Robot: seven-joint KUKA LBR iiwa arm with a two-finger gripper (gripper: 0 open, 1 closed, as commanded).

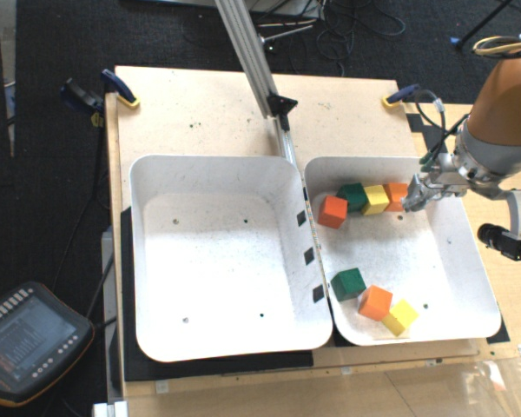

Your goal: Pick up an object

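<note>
From my console I see the arm (502, 115) reaching in from the right, with its gripper (414, 200) lowered into the far part of the right bin (456, 259). It sits at the right end of a row of blocks along the far wall: an orange block (333, 210) tilted at the left end, then a green block (353, 197), a yellow block (376, 199), and a second orange block (397, 195) that lies right against the gripper and is partly covered by it. I cannot tell whether the gripper is wide, narrow or holding anything; its tip is too small and dark against that block for me to judge. Nearer me in the same bin sits another cluster: a green cube (347, 282) close to the bin's left wall, an orange cube (375, 302) just beside it, and a yellow cube (399, 316) touching the orange one. The left bin (217, 250) lies alongside on the table (208, 115), and a teach pendant (26, 341) rests off to the lower left.
</note>
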